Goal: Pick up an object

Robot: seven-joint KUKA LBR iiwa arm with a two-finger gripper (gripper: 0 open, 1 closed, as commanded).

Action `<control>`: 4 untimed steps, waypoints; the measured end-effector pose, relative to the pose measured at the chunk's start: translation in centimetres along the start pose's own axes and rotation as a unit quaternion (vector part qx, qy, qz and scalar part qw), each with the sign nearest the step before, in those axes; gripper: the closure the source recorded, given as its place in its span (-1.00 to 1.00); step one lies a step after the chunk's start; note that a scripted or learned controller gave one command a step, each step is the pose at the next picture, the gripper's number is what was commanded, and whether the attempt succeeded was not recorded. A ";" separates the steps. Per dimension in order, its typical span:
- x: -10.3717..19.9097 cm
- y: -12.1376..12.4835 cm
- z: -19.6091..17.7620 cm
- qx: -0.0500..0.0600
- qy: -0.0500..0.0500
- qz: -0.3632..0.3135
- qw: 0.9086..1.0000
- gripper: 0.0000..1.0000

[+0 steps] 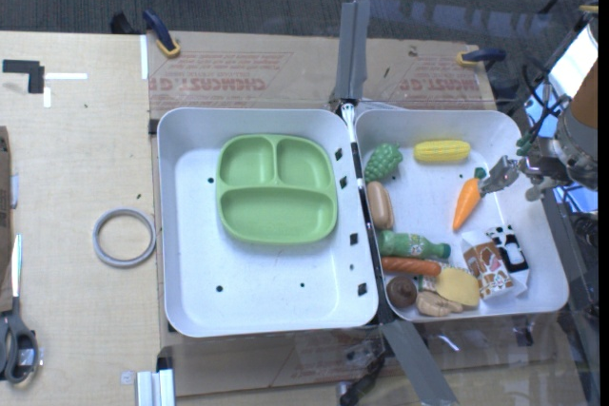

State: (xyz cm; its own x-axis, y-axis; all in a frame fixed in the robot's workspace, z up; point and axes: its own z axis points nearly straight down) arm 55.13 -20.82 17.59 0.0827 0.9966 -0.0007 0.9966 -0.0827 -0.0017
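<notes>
Two bins: left bin [181, 233] and right bin [495, 124], side by side on the bench, sharing a middle wall.
Arm: enters from the right edge, wrist over the right rim of the right bin, orange band [582, 92] at the upper right.
Gripper: [500, 176] low over the right part of the right bin, pointing left toward the carrot; fingers slightly apart, nothing between them.
Carrot: [465, 202] orange, green top up, tilted, just left of the gripper; its top is near the fingertips, whether touching cannot be told.
Corn: [442, 150] yellow, lying crosswise, up and left of the carrot, apart from it.
Broccoli: [383, 162] green, left of the carrot, near the middle wall.
Sausage: [380, 204] below the broccoli, against the middle wall, well left of the carrot.
Bottle: [413, 246] green, lying flat, below and left of the carrot.
Second carrot: [411, 267] orange-red, just under the bottle.
Cheese: [459, 286] yellow wedge, below the carrot near the front wall, with brown pieces [419, 298] beside it.
Carton: [495, 263] printed, below and right of the carrot.
Plate: [277, 188] green, three compartments, in the left bin, well left of the carrot.
Ring: [124, 236] grey, on the bench left of the left bin.
</notes>
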 end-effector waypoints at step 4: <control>2.2 2.5 -5.5 0.000 0.000 -0.011 1.000 -1.00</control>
State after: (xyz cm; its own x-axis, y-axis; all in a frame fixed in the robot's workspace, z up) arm 57.84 -18.83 23.10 0.0609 0.9981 -0.0014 0.9981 -0.0609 -0.0026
